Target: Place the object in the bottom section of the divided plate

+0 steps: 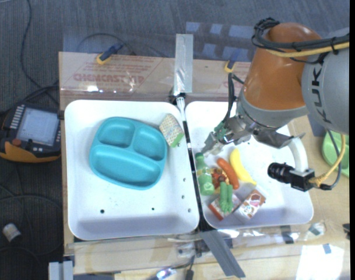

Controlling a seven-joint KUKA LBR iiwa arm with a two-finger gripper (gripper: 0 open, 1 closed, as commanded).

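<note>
1. You can't tell the gripper's point(215, 140) state — it sits low over the right bin's point(299, 214) left side, above the toy-food pile.
2. The risk: items lie packed — banana point(240, 165), carrot point(227, 171), green pieces point(225, 196) — so it may snag two or none.
3. The divided plate point(129, 152) waits, teal, in the left bin point(84, 214); its bottom section is bare.

Single fixed camera, mounted above the bench, looking down at a slant. Both bins fall within frame: left bin point(78, 214) and right bin point(294, 212) side by side at mid-range. The arm point(282, 69) enters from the right, nearest the lens.
</note>
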